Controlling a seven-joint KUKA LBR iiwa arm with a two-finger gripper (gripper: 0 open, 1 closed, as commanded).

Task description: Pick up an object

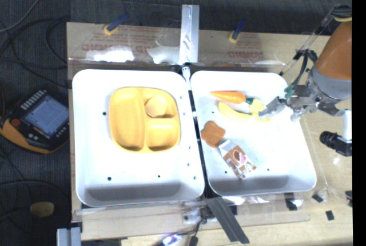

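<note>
Camera view: gripper (269, 111) at the right bin (297, 176), beside the banana (237, 110).

Fingertip area sits just beside the banana's right end; whether the fingers are released or clenched cannot be told, and nothing is seen held. Candidate objects lie in the right bin: carrot (227, 96) near the far wall, banana just in front of it, brown cookie-shaped piece (213, 134) near the divider, small printed packet (237, 160) toward the front. Judged as toy food: light, rigid, smooth, likely slippery on curved faces. Recommended hold: across the banana's narrow mid-section. The packet lies flat and appears harder to grip. Packet printing is too small to read. The left bin (91, 182) holds a yellow divided tray (128, 125).
</note>
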